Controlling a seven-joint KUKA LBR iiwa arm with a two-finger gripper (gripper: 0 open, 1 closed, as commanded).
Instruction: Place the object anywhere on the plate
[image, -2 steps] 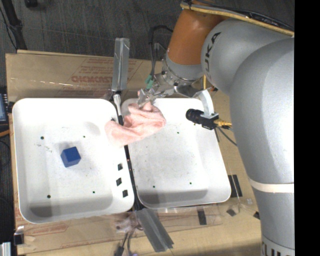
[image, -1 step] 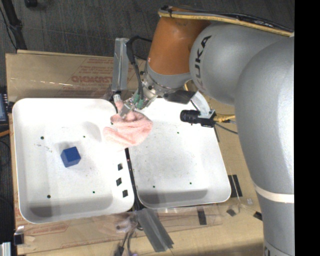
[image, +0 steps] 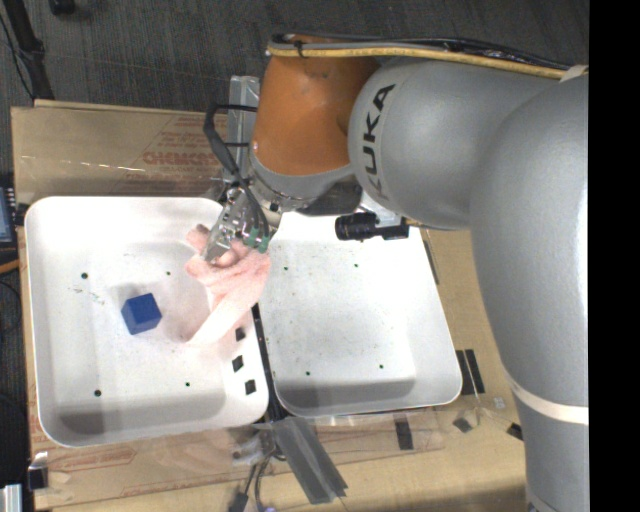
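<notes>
The grey arm (image: 470, 150) reaches over both bins. Its gripper (image: 238, 232) grips the top of a pink cloth (image: 228, 290), so the cloth hangs over the left bin (image: 60, 300), beside a blue cube (image: 142, 312).

Overall light: bright, even, from overhead.
Left bin (image: 60, 300): near blown-out white; soft grey shade along its lower wall.
Right bin (image: 350, 330): similar wash, faint shadow at the near rim.
Arm (image: 470, 130): broad soft sheen on the grey casing; close, slightly soft.
Background floor (image: 130, 40): dim, dark, grainy.
Sharpness: moderate; fine detail smeared.
</notes>
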